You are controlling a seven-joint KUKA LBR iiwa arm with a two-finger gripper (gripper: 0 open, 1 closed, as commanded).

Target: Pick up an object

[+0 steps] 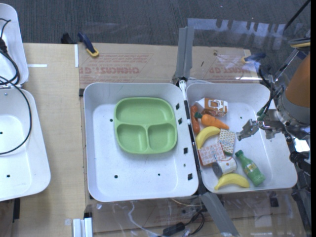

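Grey arm (pixel 289 110), orange band, metallic tool (pixel 247 130)

Matt green plastic tray (pixel 145 125) in smooth glossy white bin (pixel 98 177).

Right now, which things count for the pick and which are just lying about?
For the job: end effector, two bananas, carrot, green bottle, orange-and-white carton, patterned packets.
Lying about: green divided plate, blue-and-yellow clamp, black cable.

Right bin (pixel 276 179): toys crowd its left half; its right half lies bare. Left bin (pixel 98 172): tray (pixel 146 125) central.
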